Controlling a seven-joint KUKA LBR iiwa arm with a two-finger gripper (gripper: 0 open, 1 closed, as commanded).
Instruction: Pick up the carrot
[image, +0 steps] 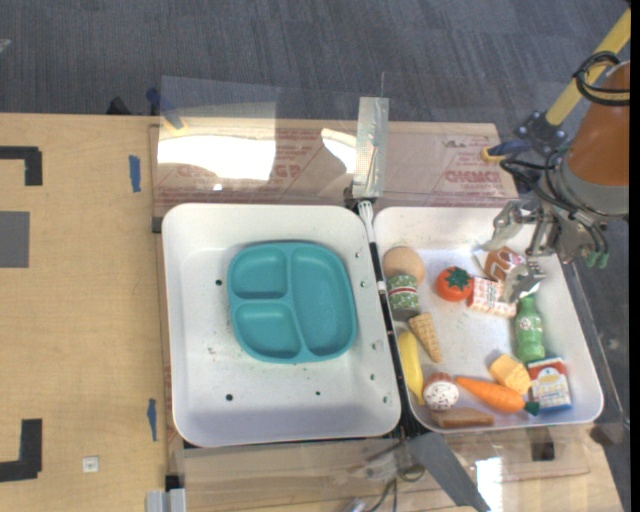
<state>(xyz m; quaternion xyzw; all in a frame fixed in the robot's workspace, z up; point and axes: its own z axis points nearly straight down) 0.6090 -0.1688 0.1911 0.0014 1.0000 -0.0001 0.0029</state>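
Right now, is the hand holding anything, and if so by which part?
Nothing is held. The hand hovers over the back right corner of the right bin, with nothing between its fingers; the carrot lies untouched near the bin's front edge.

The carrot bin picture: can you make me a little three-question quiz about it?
1. True or false: the long orange carrot with a green tip lies in the right white bin.
2. What sits in the left white bin? A) a teal divided plate B) a red tomato C) a yellow banana
3. Fill in: the two-finger metal gripper hangs over the right bin's ____ end, away from the carrot.

Key: 1 true; 2 A; 3 far
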